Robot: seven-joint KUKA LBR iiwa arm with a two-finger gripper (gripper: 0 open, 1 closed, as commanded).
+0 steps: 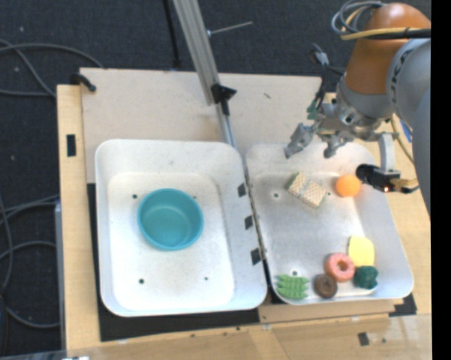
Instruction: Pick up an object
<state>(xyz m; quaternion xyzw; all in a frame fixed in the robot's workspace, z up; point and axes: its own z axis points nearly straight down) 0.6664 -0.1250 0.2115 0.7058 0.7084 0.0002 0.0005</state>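
**Arm hangs over right bin, fingers spread and empty**

The grey arm [383, 58], with its orange band, reaches in from the right and hangs above the far edge of the right bin [379, 223]. Its gripper [314, 145] points down with both fingers spread wide apart; nothing sits between them. The left finger tip [294, 147] shows over the bin's far rim, the right one [332, 150] a little nearer the ball.

Below the gripper, near the far end of the right bin, a tan waffle block [308, 190] lies flat, apart from the fingers. Just to its right sits an orange ball [347, 186]. At the near end of the same bin a cluster gathers along the rim: a green leafy piece [291, 285], a brown donut [326, 286], a pink donut [339, 265], a yellow block [361, 250] and a dark green lump [366, 277], the last three touching or nearly so.

The left bin [120, 201] holds a teal bowl [170, 218], upright, left of its centre. A metal post [199, 43] slants up from between the bins' far ends
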